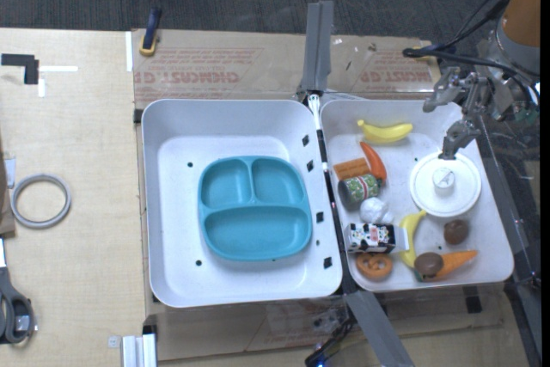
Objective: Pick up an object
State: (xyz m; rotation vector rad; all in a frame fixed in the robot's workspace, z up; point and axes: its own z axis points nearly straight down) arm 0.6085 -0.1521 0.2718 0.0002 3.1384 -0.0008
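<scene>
The right bin (pixel 490 275) holds several small items. Among them are a yellow banana (pixel 385 131), an orange carrot (pixel 371 159), a green-labelled can (pixel 359 186), a white ball (pixel 372 208) and a black-and-white carton (pixel 371 236). There are also a round white lid (pixel 444 185), a brown ball (pixel 456 230) and a second carrot (pixel 457 259). My gripper (pixel 447 120) hangs over the bin's upper right corner, just above the white lid. It is open, with nothing between its fingers.
A teal divided plate (pixel 255 208) lies in the left bin (pixel 163 185). A tape ring (pixel 39 200) and scissors (pixel 15 314) sit on the bench at the far left. Cables run along the arm at the right edge.
</scene>
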